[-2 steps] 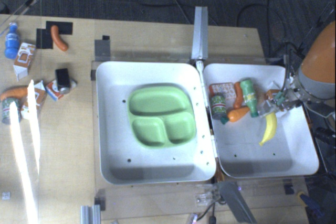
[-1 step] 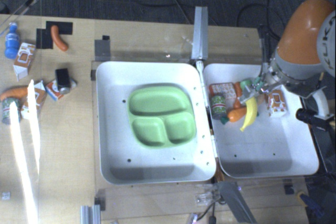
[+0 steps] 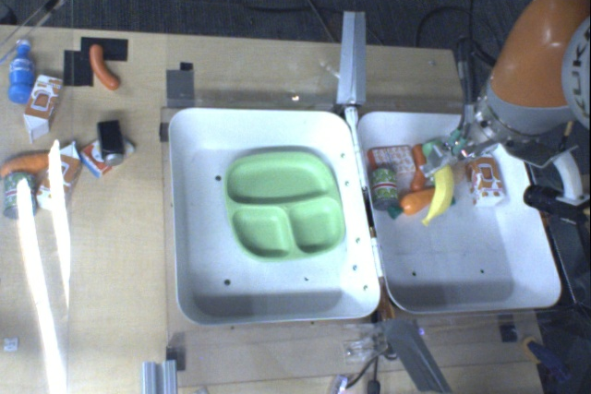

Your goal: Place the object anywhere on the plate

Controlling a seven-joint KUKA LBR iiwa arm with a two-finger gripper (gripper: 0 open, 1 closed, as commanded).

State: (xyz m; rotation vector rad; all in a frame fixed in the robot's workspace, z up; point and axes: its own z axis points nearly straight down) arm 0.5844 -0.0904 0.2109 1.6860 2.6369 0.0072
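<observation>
On the tabletop [image 3: 111, 291], two shallow white bins sit side by side. The left bin [image 3: 185, 198] holds a green plate [image 3: 282, 203] with three compartments, two smaller ones nearer the camera and a long one behind them; nothing lies on it. The right bin [image 3: 480, 272] has bare floor in its near half, while its far half carries a cluster of things: a yellow banana [image 3: 440, 196] lying tilted, an orange carrot-like piece [image 3: 417, 200] touching the banana's lower end, a dark can [image 3: 385, 187] beside that, a red-and-white packet [image 3: 390, 158] behind the can, and a small white-and-brown carton [image 3: 486, 181] off to the right. The arm [image 3: 545, 60] reaches in from the right, its orange band above the far right corner of this bin, and the end effector [image 3: 459, 146] hangs low over the bin's far part. The banana's upper end lies just beneath and beside the end effector; whether the end effector is released or clenched cannot be told. Further left, loose items lie on the tabletop, among them a blue bottle [image 3: 20, 71] and a sausage [image 3: 104, 69].
</observation>
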